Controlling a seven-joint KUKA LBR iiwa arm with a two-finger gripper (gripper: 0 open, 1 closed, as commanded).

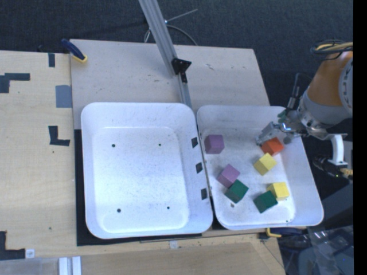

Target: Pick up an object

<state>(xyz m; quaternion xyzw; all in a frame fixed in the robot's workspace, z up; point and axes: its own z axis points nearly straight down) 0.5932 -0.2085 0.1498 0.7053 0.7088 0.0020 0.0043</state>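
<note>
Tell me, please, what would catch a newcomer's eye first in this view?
Probably the cluster of coloured blocks in the right bin, with the gripper low over the orange block near that bin's far right side. Next comes the grey arm's orange band at the right edge.

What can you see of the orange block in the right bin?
The orange block is a small cube-like piece, matte, possibly painted wood or foam. It lies near the far right side of the right bin, tilted relative to the bin edges. The gripper is directly above it and overlaps its top edge; contact cannot be confirmed. A yellow block sits just in front, close but seemingly apart.
</note>
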